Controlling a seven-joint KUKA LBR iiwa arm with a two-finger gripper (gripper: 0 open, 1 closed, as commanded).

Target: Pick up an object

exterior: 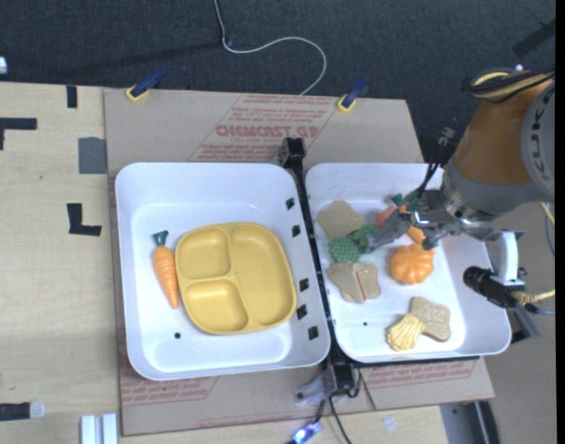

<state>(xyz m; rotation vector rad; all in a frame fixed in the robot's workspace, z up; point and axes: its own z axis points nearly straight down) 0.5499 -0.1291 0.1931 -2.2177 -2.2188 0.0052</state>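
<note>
Two white bins (134,248) on cardboard; pincer (379,236) low beside green toy (350,246), grip state impossible to tell.

Right bin (467,345): an orange pumpkin (411,264) at centre; a green broccoli piece (351,245) at 9 o'clock; 2 tan bread slices, one (340,218) at 10 o'clock, one (355,281) at 8 o'clock; 2 biscuit-like pieces (419,323) at 6 o'clock.

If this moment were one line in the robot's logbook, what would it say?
end effector: low in right bin, among toy foods | nearest: green toy, pumpkin | left bin: yellow plate, carrot
</note>
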